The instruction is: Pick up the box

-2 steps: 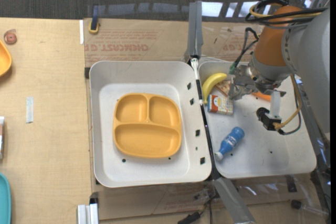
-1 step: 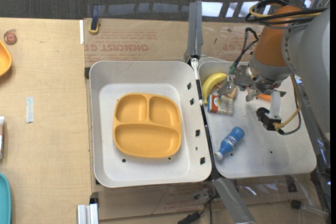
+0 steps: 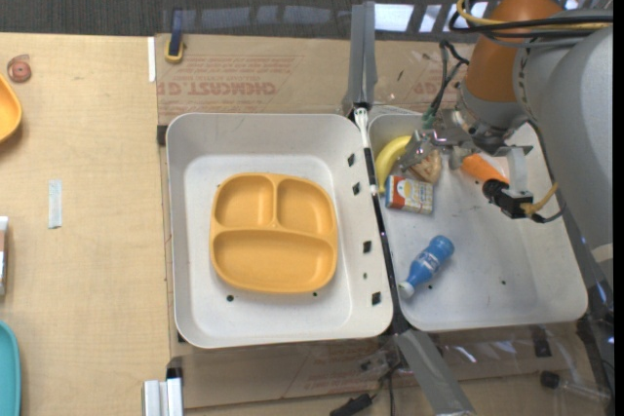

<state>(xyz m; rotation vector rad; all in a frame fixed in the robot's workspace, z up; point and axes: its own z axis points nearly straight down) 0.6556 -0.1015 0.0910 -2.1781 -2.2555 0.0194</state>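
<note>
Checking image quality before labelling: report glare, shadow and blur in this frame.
Camera view: even, soft lighting; glare on the clear panel behind the bins; a faint shadow under the tray; the box and gripper slightly soft, label unreadable.

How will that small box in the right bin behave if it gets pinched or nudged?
The box looks like thin printed carton, so probably light and easily dented. It lies flat, so it likely slides instead of tipping. The banana sits close beside it near the bin wall, so a nudge may jam it there.
</note>
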